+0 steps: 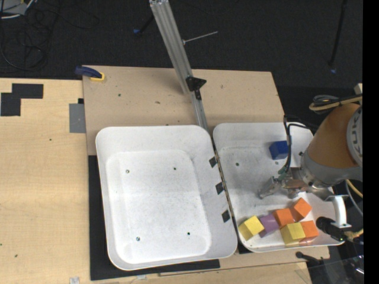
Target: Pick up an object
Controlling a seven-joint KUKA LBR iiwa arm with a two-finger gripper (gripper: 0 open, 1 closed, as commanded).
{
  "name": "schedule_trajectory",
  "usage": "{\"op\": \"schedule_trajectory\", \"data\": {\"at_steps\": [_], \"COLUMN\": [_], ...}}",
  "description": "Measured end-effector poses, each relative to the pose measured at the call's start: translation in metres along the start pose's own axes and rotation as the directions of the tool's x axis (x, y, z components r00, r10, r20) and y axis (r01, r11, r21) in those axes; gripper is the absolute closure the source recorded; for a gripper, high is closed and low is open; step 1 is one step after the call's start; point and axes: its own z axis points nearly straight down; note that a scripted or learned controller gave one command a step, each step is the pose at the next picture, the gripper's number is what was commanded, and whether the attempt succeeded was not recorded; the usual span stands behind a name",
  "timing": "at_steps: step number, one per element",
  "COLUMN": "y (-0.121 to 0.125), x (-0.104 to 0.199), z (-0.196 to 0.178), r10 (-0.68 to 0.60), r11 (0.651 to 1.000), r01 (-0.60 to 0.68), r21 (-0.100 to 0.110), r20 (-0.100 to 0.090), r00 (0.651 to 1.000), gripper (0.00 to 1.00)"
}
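Blocks lie in the right bin (249, 152), the white tray nearer the arm. Most are bunched in its near right corner: a yellow block (252, 226) furthest left, a purple block (269, 222) touching it, then three orange blocks (284, 216) (302, 207) (308, 228) and a second yellow block (292, 233) pressed close together against the rim. A blue block (278, 149) sits well apart from the bunch, near the bin's far right side.

The gripper (273, 187) hangs low over the bin floor between the blue block and the cluster, touching neither. No block shows in it, and the slant of the view does not let me tell whether it is spread or closed. Behind it rises the grey wrist with its orange band (333, 141), reaching in from the right.

The left bin (118, 141) sits just beside the right one, their rims meeting along a seam that carries three small black clips (218, 187). Both bins rest on a pale wooden surface (177, 96). A slim aluminium rail (174, 46) slants from the far side down to the seam between the bins. A blue-and-yellow clamp (90, 73) grips the surface's far left corner. To the left lies a lighter panel (35, 176) with black cut-outs. Beyond the surface the floor is dark, with loose cables (23, 5) strewn across it.
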Motion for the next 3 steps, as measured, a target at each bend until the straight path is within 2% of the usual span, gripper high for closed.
{"op": "schedule_trajectory", "data": {"at_steps": [1, 3], "y": [0.0, 0.002], "x": [-0.002, 0.005], "z": [-0.012, -0.1], "r10": [0.007, -0.004], "r11": [1.0, 1.0], "r01": [-0.007, 0.004], "r21": [-0.001, -0.008], "r20": [0.001, 0.003], "r00": [1.0, 1.0], "gripper": [1.0, 1.0]}}
